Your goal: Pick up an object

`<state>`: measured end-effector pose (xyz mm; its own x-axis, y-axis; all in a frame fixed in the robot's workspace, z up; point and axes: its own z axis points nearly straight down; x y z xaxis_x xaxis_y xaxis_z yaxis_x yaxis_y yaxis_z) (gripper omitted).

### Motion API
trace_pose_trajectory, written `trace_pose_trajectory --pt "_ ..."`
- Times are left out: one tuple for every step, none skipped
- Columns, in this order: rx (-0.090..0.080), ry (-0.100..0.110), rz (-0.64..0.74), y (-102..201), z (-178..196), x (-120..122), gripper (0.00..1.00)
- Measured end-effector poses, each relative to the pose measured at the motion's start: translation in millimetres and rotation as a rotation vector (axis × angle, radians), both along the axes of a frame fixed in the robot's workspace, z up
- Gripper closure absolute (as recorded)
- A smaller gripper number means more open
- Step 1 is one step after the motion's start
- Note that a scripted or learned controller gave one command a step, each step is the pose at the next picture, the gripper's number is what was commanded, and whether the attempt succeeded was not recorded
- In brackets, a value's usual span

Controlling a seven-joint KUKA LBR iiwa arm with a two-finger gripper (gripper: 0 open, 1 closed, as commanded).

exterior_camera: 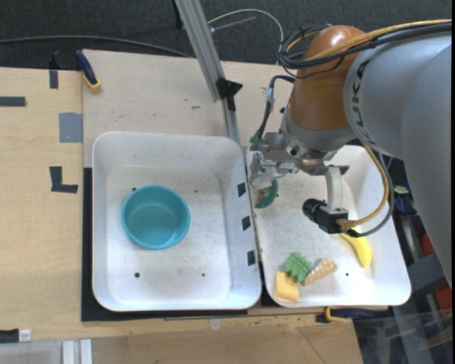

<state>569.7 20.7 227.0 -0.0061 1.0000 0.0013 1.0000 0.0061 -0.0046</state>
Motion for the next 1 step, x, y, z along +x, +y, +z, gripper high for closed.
trace_pose_trajectory --pt "0.001 -0.002 0.003 61.2 3.9 -11.9 1.0"
